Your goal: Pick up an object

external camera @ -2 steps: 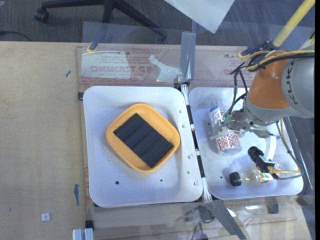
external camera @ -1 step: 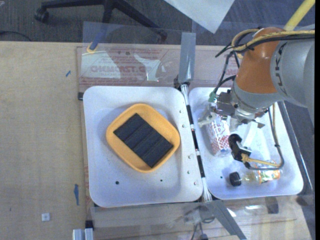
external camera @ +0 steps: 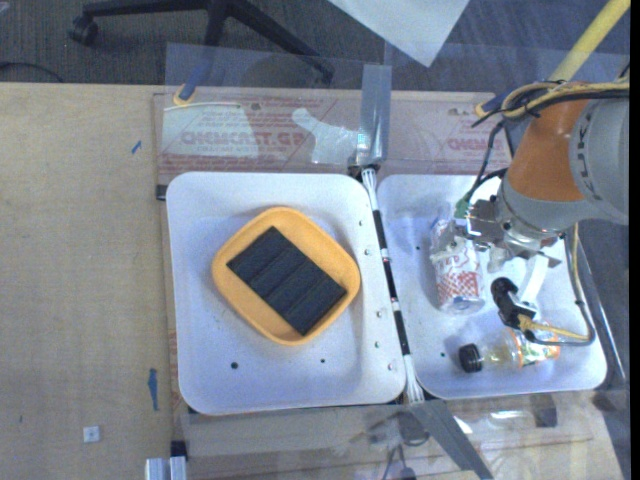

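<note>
Left bin: dish with black pad. Right bin: wrapper, bottle, my gripper above; its grip I cannot tell.

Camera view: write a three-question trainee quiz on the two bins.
1. True or false: the dish lies in the left bin.
2. Which bin does the tool hang over? A) left bin B) right bin
3. Fill in: the bottle lying in the right bin has a ____ cap.

Key: 1 true; 2 B; 3 black.
</note>
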{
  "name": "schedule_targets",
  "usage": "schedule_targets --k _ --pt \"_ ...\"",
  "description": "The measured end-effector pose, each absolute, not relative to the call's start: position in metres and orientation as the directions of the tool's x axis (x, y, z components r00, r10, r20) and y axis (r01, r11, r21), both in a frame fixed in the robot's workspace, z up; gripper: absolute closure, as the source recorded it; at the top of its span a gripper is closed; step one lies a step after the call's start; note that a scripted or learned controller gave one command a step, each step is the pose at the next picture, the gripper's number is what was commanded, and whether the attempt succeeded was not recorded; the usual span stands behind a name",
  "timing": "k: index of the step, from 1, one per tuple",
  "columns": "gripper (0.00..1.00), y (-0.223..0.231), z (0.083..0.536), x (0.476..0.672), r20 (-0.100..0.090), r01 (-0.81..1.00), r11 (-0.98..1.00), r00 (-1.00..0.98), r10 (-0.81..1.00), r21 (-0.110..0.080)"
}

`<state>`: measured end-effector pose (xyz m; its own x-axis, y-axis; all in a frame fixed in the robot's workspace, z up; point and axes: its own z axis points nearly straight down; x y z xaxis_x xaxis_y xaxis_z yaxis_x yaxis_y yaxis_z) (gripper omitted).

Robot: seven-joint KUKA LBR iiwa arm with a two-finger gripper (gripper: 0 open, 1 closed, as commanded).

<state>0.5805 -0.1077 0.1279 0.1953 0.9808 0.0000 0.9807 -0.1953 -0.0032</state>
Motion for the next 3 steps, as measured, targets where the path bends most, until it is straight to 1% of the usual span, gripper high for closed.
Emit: schedule_targets --k 1,2,3 --pt "0.0 -0.096 0.09 0.597 0.0 0.998 -0.06 0.06 0.998 0.005" --pt "1.0 -0.098 0.1 0.597 0.0 0.998 -0.063 0.063 0.998 0.006" --pt "1.0 -0.081 0.182 0.64 0.002 0.995 0.098 -0.098 0.995 -0.019"
